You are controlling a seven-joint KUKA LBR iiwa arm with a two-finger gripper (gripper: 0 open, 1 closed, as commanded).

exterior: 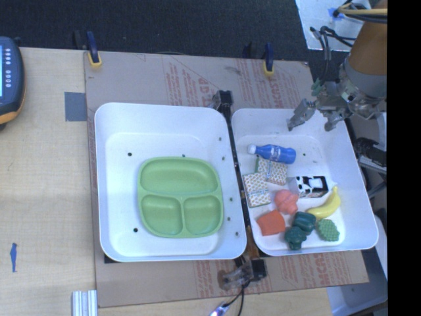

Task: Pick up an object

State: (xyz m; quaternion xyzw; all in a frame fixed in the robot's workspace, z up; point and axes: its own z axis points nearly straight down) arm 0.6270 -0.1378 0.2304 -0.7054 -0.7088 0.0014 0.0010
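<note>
Spreading apart with nothing between them, the two metal fingers of the grey gripper [314, 116] hung over the far edge of the right white bin [366, 206]. Nearest below lay the blue plastic bottle [275, 153] on its side, with patterned cards, a yellow banana [325, 206] and green toys crowded nearer. A good pick would mean dropping squarely across the bottle's narrow body.

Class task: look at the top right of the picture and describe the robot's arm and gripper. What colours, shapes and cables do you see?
The arm is a thick rounded cylinder with an orange band, turning grey lower down. Its end is a cluster of grey metal parts carrying the gripper, whose jaws are thin, dull grey metal pieces. Dark cables loop beside the arm, and a small blue fitting sits near its top.
</note>
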